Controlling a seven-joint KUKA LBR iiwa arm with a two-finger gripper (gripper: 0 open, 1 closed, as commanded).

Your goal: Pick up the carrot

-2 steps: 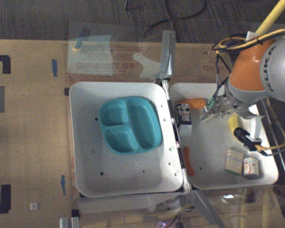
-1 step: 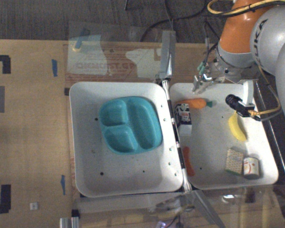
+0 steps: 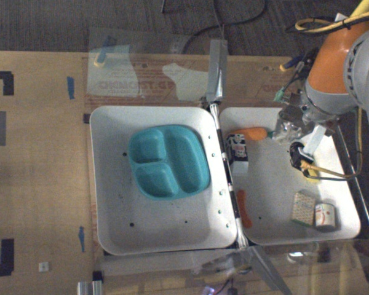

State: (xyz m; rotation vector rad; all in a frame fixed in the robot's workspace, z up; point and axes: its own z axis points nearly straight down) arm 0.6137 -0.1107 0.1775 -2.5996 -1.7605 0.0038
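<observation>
Hovering low over the right shallow white bin (image 3: pixel 332 223), grey two-finger hand (image 3: pixel 287 129) just beside the orange tapered carrot (image 3: pixel 256 134).
Lying near the bin's upper left corner, carrot next to a small black-and-white box (image 3: pixel 237 147); cannot tell if open or closed, or touching the carrot. Sitting in the left white bin (image 3: pixel 111 220), a teal divided plastic plate (image 3: pixel 169 161).

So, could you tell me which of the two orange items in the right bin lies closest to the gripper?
The carrot at the bin's top left, just left of the gripper. The other, a thin reddish-orange stick, lies low along the bin's left wall.
</observation>
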